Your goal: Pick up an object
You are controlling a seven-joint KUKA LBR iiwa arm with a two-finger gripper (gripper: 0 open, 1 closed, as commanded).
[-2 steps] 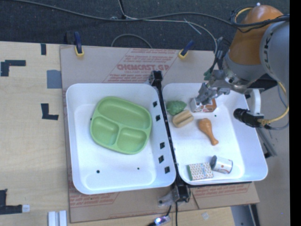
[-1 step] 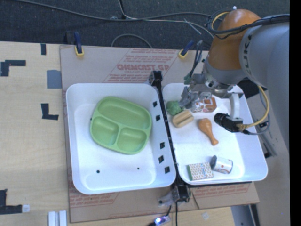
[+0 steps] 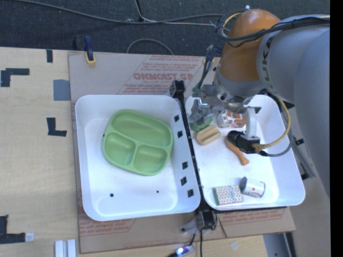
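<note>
I had the gripper [image 3: 205, 111] low in the right bin [image 3: 293, 165], at its far corner by the wall shared with the left bin. From my screen I could not tell how wide it stood, nor whether anything sat in it.

Right under it lay a small green object [image 3: 199, 125], mostly hidden by the tool, which I took for the likeliest target. Touching or just beside that, on the near side, was a tan bun-shaped piece [image 3: 208, 135]. Just to the arm's side of the gripper sat a red-and-white carton [image 3: 234, 120].

That crowding worried me. A close here could catch two things at once, or nudge the bun and squeeze the green piece out sideways. The bin wall was near enough that a small offset could jam the tool on it.

A little farther off lay an orange-handled tool [image 3: 239, 147], and a yellow cable looped near it, so a lift might snag there.

Well apart, at the near edge, were a patterned packet [image 3: 228, 195] and a small can [image 3: 253, 187]. Farthest was the green divided plate [image 3: 138, 141] in the left bin [image 3: 86, 159], out of harm's way.
</note>
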